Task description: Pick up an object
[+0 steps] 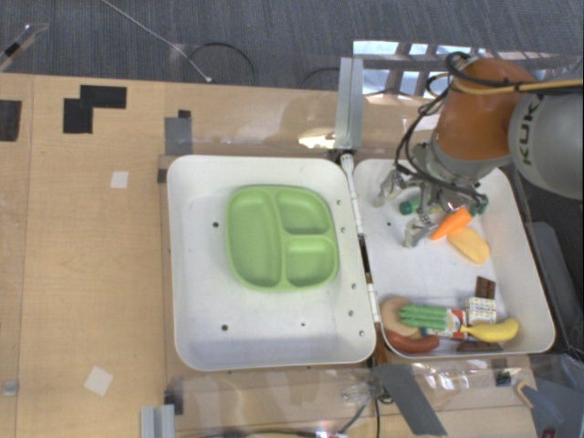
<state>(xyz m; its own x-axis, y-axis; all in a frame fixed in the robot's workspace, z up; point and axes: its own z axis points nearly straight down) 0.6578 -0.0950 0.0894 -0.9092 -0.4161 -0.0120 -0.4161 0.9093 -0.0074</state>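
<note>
Pale wood makes up the bench (82, 272) you see across the frame's left and centre. On it, the left bin (196, 336) holds a green divided plate (279, 237). The right bin (538, 313) sits just beside it. Your arm (511, 126) reaches in at upper right, its hand (429, 213) low over that bin; whether it is open or closed you cannot tell. An orange carrot (451, 223) lies at the hand, a yellow piece (469, 245) touching it. A banana (493, 331) lies among a cluster of toys at lower right.
</note>
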